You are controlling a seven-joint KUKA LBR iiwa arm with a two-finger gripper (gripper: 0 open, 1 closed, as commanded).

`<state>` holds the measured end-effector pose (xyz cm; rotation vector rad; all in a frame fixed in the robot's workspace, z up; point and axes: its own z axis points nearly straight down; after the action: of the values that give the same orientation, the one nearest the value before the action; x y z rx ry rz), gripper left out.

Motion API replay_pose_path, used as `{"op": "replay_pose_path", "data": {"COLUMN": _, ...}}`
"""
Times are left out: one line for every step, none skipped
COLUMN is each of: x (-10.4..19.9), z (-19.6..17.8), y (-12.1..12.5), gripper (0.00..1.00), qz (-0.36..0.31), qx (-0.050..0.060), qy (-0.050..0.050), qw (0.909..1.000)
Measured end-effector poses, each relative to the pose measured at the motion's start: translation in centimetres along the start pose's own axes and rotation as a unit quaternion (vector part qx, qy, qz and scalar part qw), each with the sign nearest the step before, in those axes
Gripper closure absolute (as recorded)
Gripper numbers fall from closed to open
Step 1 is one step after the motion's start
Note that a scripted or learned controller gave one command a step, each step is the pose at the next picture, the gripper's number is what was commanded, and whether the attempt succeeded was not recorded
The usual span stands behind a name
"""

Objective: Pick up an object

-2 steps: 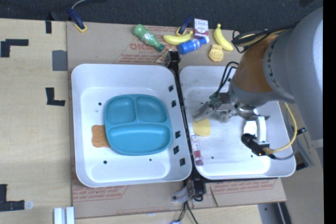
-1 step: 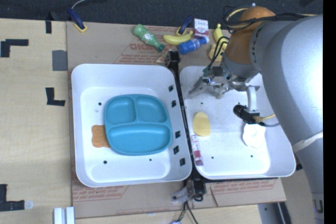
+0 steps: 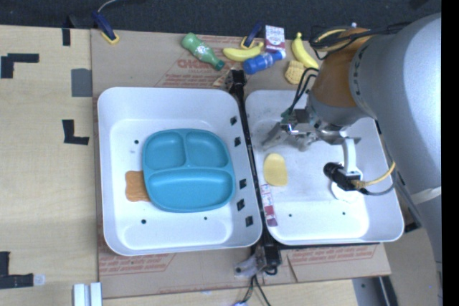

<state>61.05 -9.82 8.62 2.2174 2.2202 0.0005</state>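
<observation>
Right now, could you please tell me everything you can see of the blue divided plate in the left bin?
The blue divided plate is a rounded-rectangle tray that looks like matte plastic, moulded with three compartments: two smaller ones at the far side and one wide one nearer the camera. It lies flat and upright in the middle of the left bin, nothing in its compartments. Its left edge overlaps a flat orange-brown piece, which pokes out from beneath it.

Bulky grey arm (image 3: 409, 75), orange wrist band (image 3: 337, 79), yellow and black cables, metallic claw (image 3: 290, 131).
</observation>
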Motion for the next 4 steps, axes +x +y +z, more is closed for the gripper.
{"op": "replay_pose_path", "data": {"x": -1.9, "z": 0.1, "y": 5.4, "gripper": 0.0, "qz": -0.001, "qx": 0.0, "qy": 0.0, "qw": 1.0}}
{"op": "replay_pose_path", "data": {"x": 0.1, "z": 0.0, "y": 0.0, "gripper": 0.0, "qz": 0.0, "qx": 0.001, "qy": 0.0, "qw": 1.0}}
{"op": "replay_pose_path", "data": {"x": 0.1, "z": 0.1, "y": 5.8, "gripper": 0.0, "qz": 0.0, "qx": 0.0, "qy": 0.0, "qw": 1.0}}
{"op": "replay_pose_path", "data": {"x": 5.5, "z": -9.9, "y": 2.1, "gripper": 0.0, "qz": -0.001, "qx": 0.001, "qy": 0.002, "qw": 1.0}}
